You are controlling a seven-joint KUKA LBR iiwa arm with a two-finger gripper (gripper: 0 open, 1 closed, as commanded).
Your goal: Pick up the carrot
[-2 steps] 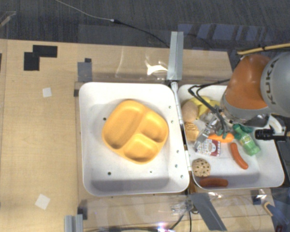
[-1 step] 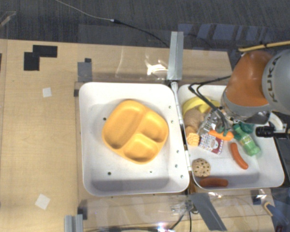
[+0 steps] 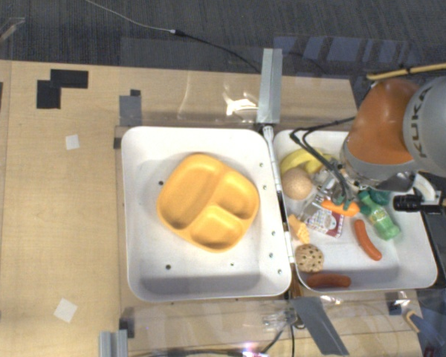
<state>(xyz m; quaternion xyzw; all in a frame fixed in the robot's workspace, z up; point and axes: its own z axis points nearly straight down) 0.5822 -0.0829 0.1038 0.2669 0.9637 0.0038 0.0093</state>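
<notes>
While the arm (image 3: 401, 129) leans in from the right side of the bench (image 3: 52, 222), you see its grey body and orange band bent over the far right part of the right bin (image 3: 420, 274), with the wrist pointing down and toward the bin's middle. The gripper (image 3: 334, 192) sits low among the clutter there, but you cannot tell how its jaws stand, because cables and the wrist hide them.

The carrot (image 3: 344, 208) lies near the middle of the right bin, a small orange piece just under the gripper, beside a red and white packet (image 3: 323, 220); you cannot tell whether anything is touching it. Around it you have a banana (image 3: 303, 160) and a brown round item (image 3: 298, 185) toward the bin's far left corner, a green bottle (image 3: 379, 218) to the right, an orange sausage (image 3: 368, 241) near the right edge, a cookie (image 3: 309, 257) and a red sausage (image 3: 327, 280) along the near edge.

In the left bin (image 3: 145, 274), a yellow divided plate (image 3: 208, 201) rests about mid-bin.
</notes>
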